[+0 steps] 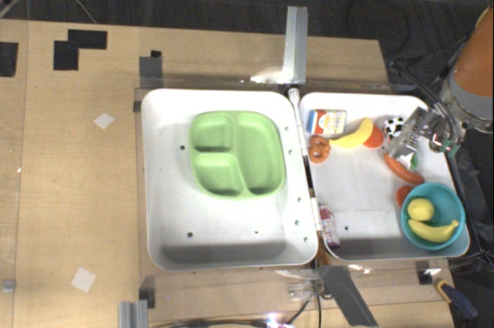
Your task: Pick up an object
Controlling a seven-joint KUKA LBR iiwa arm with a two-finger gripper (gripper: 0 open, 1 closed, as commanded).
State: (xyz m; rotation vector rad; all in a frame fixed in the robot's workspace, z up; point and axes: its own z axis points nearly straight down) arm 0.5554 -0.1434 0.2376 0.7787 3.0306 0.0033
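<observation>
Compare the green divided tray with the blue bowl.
The green divided tray lies in the left bin; the blue bowl sits in the right bin's near corner. The tray is larger, squarish and split into compartments; the bowl is round and undivided. The bowl holds yellow fruit. Both are open-topped dishes.

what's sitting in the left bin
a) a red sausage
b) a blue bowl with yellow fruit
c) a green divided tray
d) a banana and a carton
c: the green divided tray lies in the left bin, while the blue bowl sits in the right bin.
</observation>
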